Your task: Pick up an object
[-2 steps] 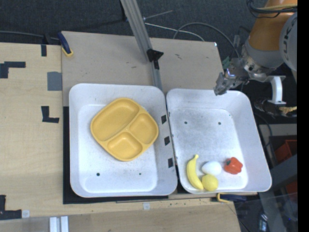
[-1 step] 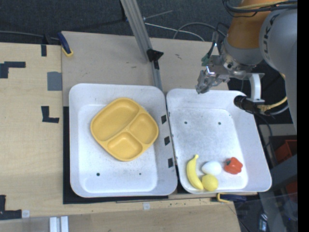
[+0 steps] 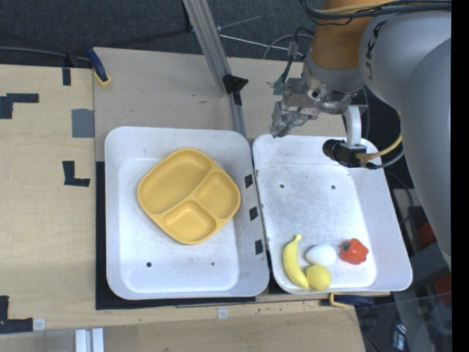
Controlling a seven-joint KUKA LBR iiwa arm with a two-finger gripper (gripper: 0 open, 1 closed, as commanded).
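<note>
Wooden bench [image 3: 168, 86], two white bins, arm hovering.
Gripper [image 3: 282, 128] sitting at the right bin's [image 3: 315, 196] 12 o'clock, grip state unclear; probably needing to reach down toward the banana [image 3: 293, 262] at 6.

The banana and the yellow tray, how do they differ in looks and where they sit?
The banana is a slim curved piece; the yellow tray is broad, flat and split into three compartments. The banana lies in the right bin, near its front edge, touching a white egg and a lemon; the yellow tray lies alone in the left bin. Both are yellow.
</note>
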